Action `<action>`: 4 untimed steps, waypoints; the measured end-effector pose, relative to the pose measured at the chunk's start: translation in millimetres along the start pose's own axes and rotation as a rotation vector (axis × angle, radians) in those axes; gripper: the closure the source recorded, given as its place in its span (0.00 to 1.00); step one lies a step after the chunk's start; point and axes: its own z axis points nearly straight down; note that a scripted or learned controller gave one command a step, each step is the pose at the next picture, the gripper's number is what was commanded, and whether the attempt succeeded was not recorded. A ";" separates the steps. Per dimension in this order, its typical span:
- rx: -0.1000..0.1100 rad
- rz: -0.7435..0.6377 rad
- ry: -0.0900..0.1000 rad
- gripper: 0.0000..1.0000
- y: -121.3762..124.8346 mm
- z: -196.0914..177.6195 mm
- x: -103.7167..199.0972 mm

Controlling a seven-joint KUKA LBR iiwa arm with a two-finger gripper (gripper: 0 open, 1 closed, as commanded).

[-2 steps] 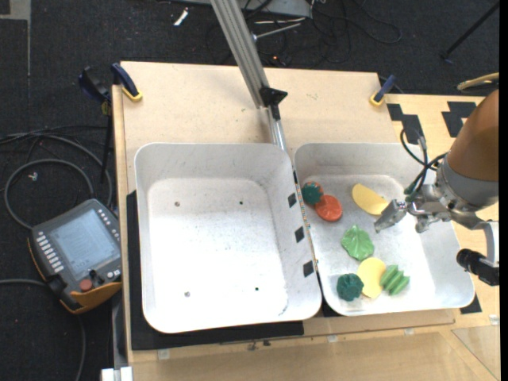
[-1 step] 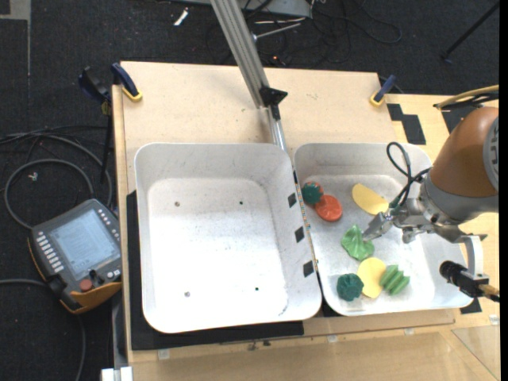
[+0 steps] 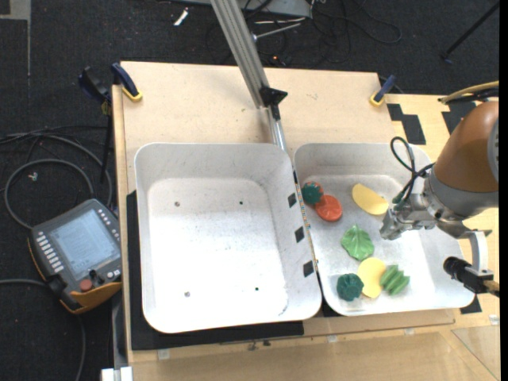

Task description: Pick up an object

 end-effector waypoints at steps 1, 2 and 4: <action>-0.004 -0.003 -0.002 1.00 4.0 -42.7 -1.4; -0.005 -0.003 -0.003 1.00 8.7 -98.8 -11.4; 0.001 -0.008 0.001 1.00 29.5 -113.5 33.7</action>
